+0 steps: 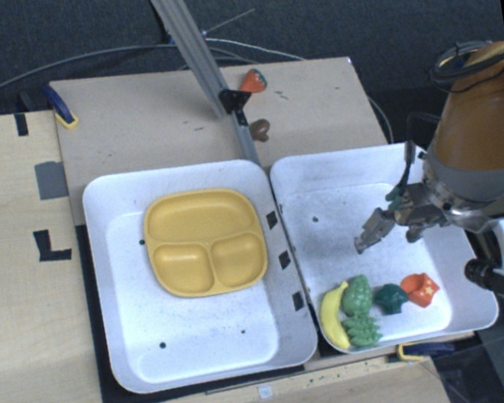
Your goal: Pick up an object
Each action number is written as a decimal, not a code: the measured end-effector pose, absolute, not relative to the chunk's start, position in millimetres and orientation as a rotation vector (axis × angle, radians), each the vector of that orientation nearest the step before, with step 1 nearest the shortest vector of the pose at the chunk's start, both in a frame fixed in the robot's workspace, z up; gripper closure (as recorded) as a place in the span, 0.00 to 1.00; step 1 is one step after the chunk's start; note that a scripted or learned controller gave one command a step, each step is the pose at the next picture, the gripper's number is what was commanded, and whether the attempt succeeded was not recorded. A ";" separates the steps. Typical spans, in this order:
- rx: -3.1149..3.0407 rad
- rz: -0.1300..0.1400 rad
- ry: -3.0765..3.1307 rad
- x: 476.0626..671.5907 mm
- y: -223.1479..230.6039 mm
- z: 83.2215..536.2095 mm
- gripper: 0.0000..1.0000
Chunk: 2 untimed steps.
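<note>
A pale wooden bench (153, 116) fills most of the scene, marked with dark tape pieces along its left part and scuffed with small dark specks near the top. Beyond it the floor is dark blue-grey carpet, crossed by thin cables. A grey metal post (195, 48) slants up from a black clamp at the bench's upper middle, with a small orange-and-green toy (253, 80) and a brown one (261, 130) lying on the wood just beside it. A blue-and-yellow clip (60, 106) sits at the upper left corner.

Two shallow white bins lie side by side, their inner rims touching. The left bin (133, 347) holds a yellow divided plate (205, 241) in its upper half. The right bin (324, 175) holds a cluster along its lower edge — a yellow banana (331, 318), a light green piece (356, 295) above another green bumpy piece (361, 328), a dark green piece (390, 298) and an orange-red piece (421, 289), all close together.

The arm reaches in from the right, its orange band above the wrist. The tool (375, 228) hangs over the middle of the right bin, above and apart from the cluster — whether its fingers are spread or pressed together cannot be told, and nothing is seen between them.
</note>
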State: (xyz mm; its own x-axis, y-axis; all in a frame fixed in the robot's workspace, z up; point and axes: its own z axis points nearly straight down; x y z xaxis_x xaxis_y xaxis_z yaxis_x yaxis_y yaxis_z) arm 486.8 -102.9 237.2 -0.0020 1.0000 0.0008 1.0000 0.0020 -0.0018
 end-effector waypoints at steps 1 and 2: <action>-2.218 0.001 -2.222 486.8 -103.1 237.2 0.00; -2.216 0.008 -2.218 489.2 -103.6 173.6 0.00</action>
